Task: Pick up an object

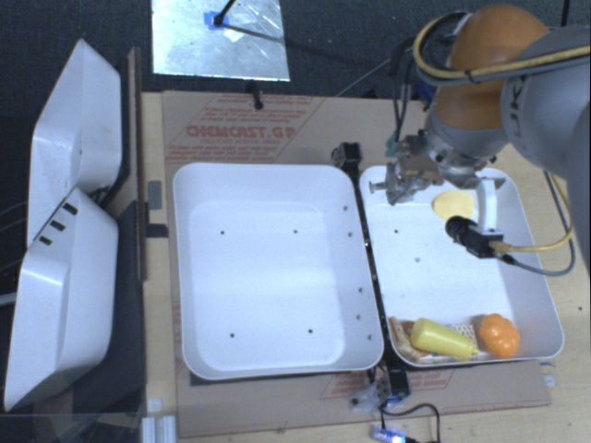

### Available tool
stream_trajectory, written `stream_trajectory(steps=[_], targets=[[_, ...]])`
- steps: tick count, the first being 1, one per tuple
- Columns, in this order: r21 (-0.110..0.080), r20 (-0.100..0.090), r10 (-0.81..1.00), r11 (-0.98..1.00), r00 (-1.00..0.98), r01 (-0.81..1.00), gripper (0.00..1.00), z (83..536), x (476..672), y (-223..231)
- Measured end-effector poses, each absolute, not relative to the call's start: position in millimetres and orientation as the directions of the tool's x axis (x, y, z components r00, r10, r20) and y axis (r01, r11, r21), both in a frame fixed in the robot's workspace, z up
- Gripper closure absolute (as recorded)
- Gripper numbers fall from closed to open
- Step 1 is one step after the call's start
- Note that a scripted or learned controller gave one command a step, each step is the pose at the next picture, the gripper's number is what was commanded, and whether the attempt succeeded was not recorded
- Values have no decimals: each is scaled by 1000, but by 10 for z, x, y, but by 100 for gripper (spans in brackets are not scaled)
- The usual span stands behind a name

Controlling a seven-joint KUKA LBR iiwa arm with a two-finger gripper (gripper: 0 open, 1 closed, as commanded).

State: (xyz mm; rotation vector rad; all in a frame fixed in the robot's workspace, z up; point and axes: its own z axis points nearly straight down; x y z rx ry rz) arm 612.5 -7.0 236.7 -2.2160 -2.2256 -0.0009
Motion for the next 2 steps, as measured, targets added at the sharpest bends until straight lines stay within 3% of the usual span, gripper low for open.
stream_trajectory(steps=[2], targets=[[1,1,1000,4,-4,1000,100,2393,5819,827]])
